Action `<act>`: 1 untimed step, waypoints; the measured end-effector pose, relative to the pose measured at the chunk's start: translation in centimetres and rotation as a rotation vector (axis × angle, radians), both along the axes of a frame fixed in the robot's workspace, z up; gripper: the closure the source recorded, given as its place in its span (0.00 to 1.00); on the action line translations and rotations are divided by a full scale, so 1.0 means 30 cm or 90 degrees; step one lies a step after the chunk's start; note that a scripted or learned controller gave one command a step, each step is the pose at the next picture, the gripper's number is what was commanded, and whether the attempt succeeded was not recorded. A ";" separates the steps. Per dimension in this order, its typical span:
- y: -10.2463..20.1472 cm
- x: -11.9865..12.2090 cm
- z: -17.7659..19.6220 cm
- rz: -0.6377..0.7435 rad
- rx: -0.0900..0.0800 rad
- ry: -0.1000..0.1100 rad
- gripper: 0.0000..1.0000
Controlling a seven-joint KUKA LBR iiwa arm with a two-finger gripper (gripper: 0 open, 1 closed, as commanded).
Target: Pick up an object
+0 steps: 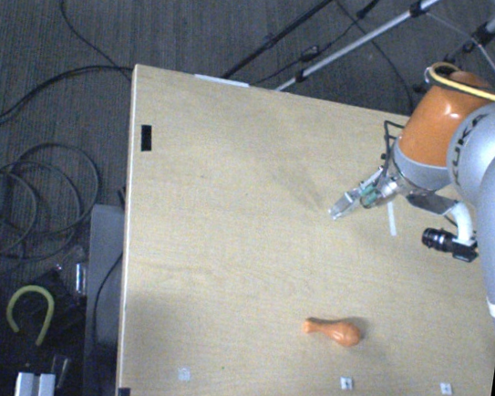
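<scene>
Claw (346, 204) hovers apart from orange pear-shaped object (335, 330).

We look down on a pale wooden bench top (241, 238) set over dark grey carpet (60, 35). Black cables (22, 196) coil across the floor at left, beside a yellow-green hook-shaped tool (31, 308). Metal stand legs (374, 27) cross the carpet at top. A small black marker (147, 138) sits near the bench's left edge.
</scene>
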State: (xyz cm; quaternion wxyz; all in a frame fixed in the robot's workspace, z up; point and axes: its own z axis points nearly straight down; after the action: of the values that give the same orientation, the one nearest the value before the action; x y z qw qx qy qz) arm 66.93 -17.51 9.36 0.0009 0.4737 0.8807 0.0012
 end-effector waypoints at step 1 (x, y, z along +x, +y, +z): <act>0.130 -0.002 0.268 -0.128 -0.001 0.001 1.00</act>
State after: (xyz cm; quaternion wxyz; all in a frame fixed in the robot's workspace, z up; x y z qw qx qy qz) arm 66.88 -13.62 17.41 0.0004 0.5596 0.8288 0.0000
